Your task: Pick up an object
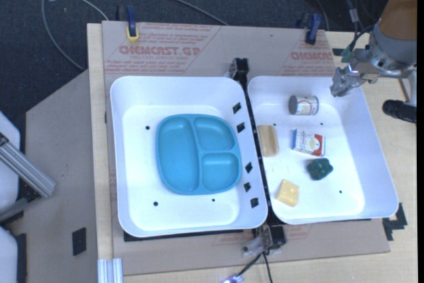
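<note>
I see my gripper point(342, 84) hovering at the right bin's point(371, 162) one o'clock rim, holding nothing; whether its pincer is apart or together I cannot tell. The nearest target, a small tin can point(303, 105) lying on its side, sits just toward nine o'clock from it. I'd centre over the can, align across its width, then descend, keeping clear of the carton point(308, 142) at its six o'clock.
</note>
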Robot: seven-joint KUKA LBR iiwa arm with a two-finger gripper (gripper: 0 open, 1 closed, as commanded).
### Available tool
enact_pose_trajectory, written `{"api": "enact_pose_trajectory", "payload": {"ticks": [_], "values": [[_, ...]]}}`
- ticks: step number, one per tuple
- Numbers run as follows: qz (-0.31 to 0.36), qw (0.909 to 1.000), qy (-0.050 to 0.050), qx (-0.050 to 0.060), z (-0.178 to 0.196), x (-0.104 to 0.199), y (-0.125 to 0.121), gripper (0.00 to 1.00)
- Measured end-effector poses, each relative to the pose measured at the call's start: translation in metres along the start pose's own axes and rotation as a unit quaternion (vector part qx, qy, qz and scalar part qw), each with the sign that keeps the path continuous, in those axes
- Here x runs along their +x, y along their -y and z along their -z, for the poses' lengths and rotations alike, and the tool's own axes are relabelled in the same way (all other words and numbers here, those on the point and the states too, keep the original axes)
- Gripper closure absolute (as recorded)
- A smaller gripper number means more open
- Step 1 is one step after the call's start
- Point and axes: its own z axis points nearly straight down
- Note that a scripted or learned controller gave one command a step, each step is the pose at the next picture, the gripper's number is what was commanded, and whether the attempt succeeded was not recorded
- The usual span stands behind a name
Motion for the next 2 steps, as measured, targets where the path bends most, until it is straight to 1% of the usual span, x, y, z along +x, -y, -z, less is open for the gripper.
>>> {"api": "enact_pose_trajectory", "payload": {"ticks": [1,2], "values": [[0.0,1.0,-0.001,0.002,0.023,0.0,-0.001,1.0],[0.001,1.0,-0.003,0.004,0.033,0.041,0.018,1.0]]}}
